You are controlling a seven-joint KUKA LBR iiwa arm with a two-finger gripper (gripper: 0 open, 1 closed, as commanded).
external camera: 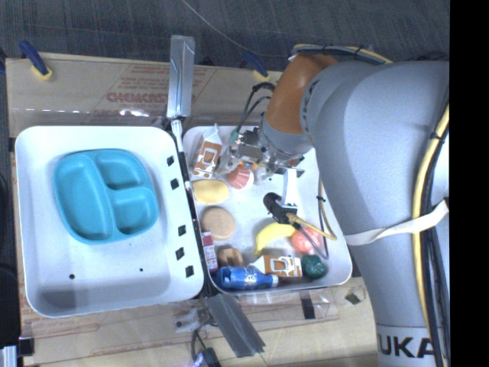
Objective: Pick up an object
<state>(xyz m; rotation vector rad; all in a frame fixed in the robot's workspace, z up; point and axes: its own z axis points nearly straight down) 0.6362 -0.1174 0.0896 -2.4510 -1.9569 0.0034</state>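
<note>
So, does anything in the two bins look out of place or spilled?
No spill or damage stands out. The right bin is crowded: bottle, banana and cartons lie jumbled, touching. The left bin holds a blue tray, sitting slightly askew.

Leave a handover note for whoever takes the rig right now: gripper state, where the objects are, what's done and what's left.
Gripper: down in the far end of the right bin, beside a pink-and-white item; whether it grips anything cannot be told from this view.
Right bin holds: orange-and-white carton, pale round piece, tan round piece, banana, blue bottle, second carton, green item, reddish fruit.
Left bin: blue divided tray.
Done: arm reached into the right bin.
Left: a confirmed grasp and a lift.
</note>
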